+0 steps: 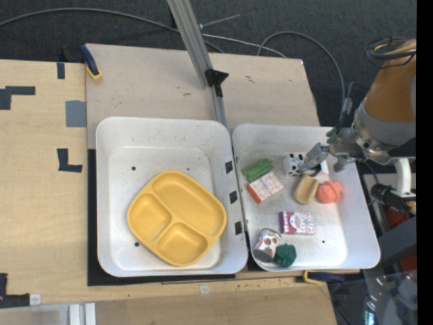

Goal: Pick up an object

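Arm [389, 107] reaching from right, pincer [318, 160] low — angled leftward

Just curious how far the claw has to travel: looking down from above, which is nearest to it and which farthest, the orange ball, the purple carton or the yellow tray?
1. Orange ball, just below the gripper.
2. Purple carton, lower in the right bin.
3. Yellow tray, across in the left bin.

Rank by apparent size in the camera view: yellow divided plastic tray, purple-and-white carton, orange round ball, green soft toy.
1. Yellow divided plastic tray, by far the largest.
2. Purple-and-white carton.
3. Orange round ball and green soft toy: they look about alike, so no ranking between them.
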